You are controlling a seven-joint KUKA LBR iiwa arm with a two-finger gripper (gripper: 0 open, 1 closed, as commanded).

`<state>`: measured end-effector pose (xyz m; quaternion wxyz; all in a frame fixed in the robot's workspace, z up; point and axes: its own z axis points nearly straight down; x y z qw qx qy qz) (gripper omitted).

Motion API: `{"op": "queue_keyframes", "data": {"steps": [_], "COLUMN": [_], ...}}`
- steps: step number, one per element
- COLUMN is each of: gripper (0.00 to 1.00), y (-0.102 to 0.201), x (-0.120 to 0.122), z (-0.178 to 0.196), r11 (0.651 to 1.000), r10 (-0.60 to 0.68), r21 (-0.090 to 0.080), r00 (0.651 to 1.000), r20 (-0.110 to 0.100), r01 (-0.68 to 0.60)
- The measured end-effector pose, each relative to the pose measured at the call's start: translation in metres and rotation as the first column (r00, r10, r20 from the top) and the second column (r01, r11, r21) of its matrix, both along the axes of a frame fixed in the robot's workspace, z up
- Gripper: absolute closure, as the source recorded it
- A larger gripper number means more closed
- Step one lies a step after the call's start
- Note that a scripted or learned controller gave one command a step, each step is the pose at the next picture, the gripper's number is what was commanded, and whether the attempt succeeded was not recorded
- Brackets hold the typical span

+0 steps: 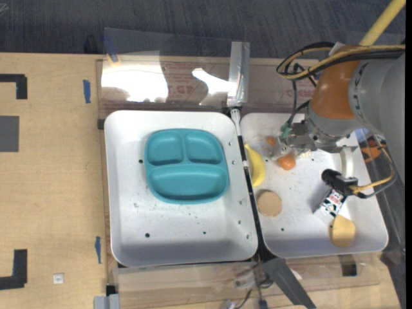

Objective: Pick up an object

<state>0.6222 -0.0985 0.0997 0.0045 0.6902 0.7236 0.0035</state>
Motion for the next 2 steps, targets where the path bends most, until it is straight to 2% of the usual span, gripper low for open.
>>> {"op": "queue_keyframes", "data": {"steps": [1,2], "gripper": [1.00,1.00], "y": [0.0808,0.0786], "x": [0.0221,0.0214], "z": [0.0913,0.0986], "r11": [0.999,0.999], "r10": [-0.034,-0.036], "r21": [0.005,0.002], "r00": [0.999,0.999], "r20": [0.001,-0.002], "r01": [0.034,0.036]}}
